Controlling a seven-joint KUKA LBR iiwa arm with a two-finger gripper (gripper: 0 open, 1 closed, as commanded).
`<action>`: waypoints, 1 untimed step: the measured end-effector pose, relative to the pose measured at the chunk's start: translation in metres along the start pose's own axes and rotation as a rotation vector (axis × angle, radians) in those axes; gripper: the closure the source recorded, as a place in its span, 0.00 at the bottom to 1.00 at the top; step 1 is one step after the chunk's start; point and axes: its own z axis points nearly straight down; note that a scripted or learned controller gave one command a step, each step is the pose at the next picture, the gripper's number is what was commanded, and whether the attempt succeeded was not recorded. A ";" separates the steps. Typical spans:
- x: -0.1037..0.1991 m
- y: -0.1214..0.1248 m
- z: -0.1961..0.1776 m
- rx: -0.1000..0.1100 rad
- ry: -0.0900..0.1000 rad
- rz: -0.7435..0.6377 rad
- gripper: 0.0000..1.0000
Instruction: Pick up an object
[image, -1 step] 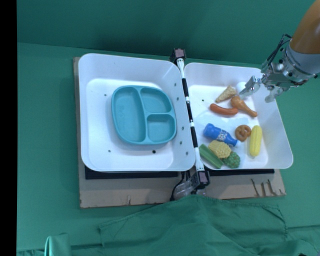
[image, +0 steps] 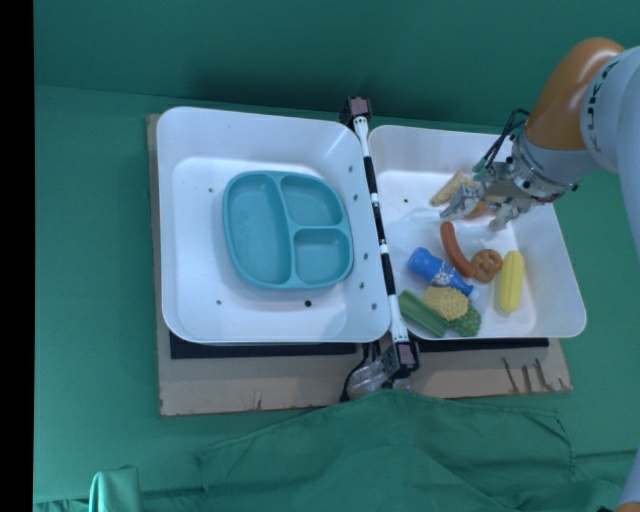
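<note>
Toy foods (image: 462, 285) lie in the right bin (image: 560, 290), and at their 12 o'clock the claw (image: 482, 208) hovers; its opening I cannot tell.

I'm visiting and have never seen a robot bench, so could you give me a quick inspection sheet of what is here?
Surface: green cloth under cardboard, two white bins; left bin, right bin.
Job's things: toy foods in right bin: corn cob, sausage, blue bottle, cucumber.
Clutter: teal divided plate in left bin.
Grippers: gripper low over right bin's far side.
Cables: dark wires at wrist.
Surroundings: green drape in front.
</note>
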 end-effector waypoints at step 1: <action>-0.006 -0.041 0.004 -0.021 -0.005 0.003 0.00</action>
